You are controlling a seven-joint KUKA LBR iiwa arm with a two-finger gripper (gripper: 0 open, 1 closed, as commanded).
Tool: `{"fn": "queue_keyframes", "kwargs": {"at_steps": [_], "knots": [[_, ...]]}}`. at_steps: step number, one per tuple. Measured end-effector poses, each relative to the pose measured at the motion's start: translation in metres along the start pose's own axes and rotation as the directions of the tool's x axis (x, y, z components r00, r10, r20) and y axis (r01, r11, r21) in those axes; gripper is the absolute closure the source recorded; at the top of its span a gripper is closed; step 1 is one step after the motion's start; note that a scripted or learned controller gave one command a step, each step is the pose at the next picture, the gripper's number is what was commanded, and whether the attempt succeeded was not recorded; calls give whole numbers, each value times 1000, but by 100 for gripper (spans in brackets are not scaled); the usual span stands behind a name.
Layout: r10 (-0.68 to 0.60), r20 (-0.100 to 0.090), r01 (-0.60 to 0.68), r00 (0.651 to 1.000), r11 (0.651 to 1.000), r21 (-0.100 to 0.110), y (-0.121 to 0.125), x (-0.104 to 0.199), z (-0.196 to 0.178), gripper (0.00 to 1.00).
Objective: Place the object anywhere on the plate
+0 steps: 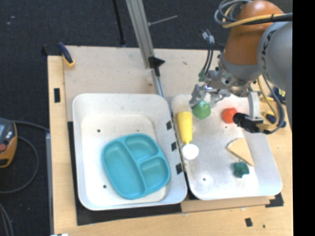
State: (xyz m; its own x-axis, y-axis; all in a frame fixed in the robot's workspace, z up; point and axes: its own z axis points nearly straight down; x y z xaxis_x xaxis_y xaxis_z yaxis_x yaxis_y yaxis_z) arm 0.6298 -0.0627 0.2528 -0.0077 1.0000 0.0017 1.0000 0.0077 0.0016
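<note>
- The tool (201,98) hangs over the far left corner of the right bin (261,181), at the end of the grey arm with its orange band (248,31) reaching in from the right.
- A green round object (201,111) sits right at the tool's tips; whether the tips are clamped on it, resting on it or just above it cannot be told, and their spacing cannot be told either.
- Just to the left of the tool and a little nearer the camera lies a yellow bottle (185,126) with a white cap (190,152), stretched along the bin's left wall.
- To the right of the tool, near it, is an orange-red round object (229,115), with a black part of the arm's gear just beside it.
- Further toward the camera and to the right of the tool lies a tan wedge (241,150), and just beyond that a small dark green piece (240,169).
- The blue plate (136,165), split into three compartments, lies in the left bin (88,112), well apart from the tool, to its left and nearer the camera.
- An aluminium post (140,26) rises from the tabletop (106,65) to the left of the tool, beyond the gap between the bins.
</note>
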Motion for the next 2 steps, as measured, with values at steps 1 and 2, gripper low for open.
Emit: {"fn": "queue_keyframes", "kwargs": {"at_steps": [1, 2], "knots": [[0, 0, 0, 1000, 1000, 1, -9, 57, -7, 100], [0, 1, 0, 1000, 1000, 3, -11, 112, 5, 100]]}}
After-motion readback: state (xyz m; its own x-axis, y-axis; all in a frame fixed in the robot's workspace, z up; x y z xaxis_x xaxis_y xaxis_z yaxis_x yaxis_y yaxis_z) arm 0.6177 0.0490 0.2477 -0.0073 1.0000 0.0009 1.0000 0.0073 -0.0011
